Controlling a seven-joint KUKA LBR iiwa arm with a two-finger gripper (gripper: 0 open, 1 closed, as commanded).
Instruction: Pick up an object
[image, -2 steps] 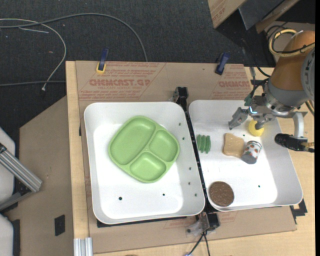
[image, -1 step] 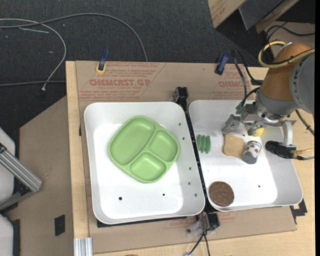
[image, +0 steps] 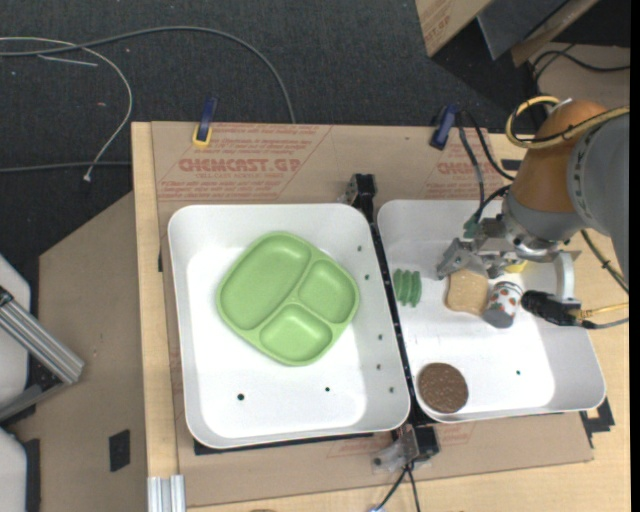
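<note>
A tan, flat piece that looks like toy bread (image: 464, 292) lies in the right white bin (image: 560, 385), right of frame centre, touching a small rounded grey and white object (image: 501, 303). It likely handles light and stiff, best pinched across its short edges. The gripper (image: 480, 255) hovers just above it, its fingers spread and holding nothing. Nearby lie a green ridged piece (image: 407, 286) and a brown disc (image: 442, 386). A green divided plate (image: 288, 297) sits in the left bin (image: 200, 400).

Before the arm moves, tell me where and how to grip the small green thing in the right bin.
Grip the green object across its narrow width, probably from straight above. It lies flat and elongated along the right bin floor near the left wall, with bare floor on its right side for a finger.
</note>
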